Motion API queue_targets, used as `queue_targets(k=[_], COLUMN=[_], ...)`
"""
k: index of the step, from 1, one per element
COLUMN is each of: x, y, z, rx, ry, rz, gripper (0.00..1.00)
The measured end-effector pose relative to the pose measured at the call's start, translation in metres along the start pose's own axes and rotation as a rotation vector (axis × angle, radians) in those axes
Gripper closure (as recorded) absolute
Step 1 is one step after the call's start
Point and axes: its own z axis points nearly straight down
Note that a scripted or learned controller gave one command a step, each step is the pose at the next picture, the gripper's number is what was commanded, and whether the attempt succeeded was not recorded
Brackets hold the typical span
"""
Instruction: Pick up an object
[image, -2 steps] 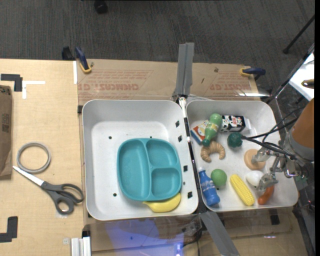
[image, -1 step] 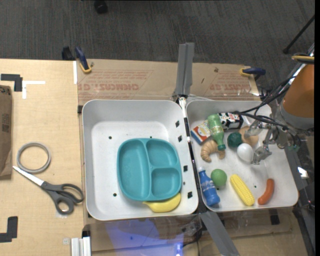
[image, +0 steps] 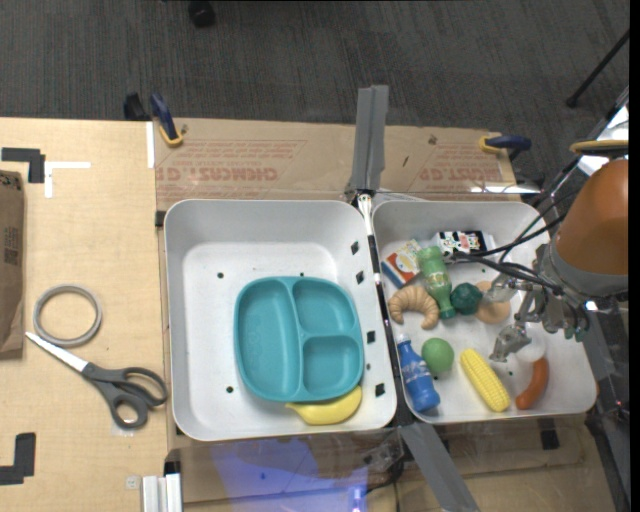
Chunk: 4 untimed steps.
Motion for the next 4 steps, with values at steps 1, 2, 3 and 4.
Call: queue_targets(k=[1, 2, 3, 4], x=[-0.066, -0.082, -0.035, -0.02], y=[0.056, 0.067, 0.067, 0.078], z=[0.0, 0.0, 0.0, 0.0], rx=[-0.002, 0.008, 0.0, -0.001], ry=[-0.003, 0.03, 0.0, -0.002], rz=[0.191, 0.319, 0.306, 0.439], gripper=[0.0, 0.0, 0.0, 0.0])
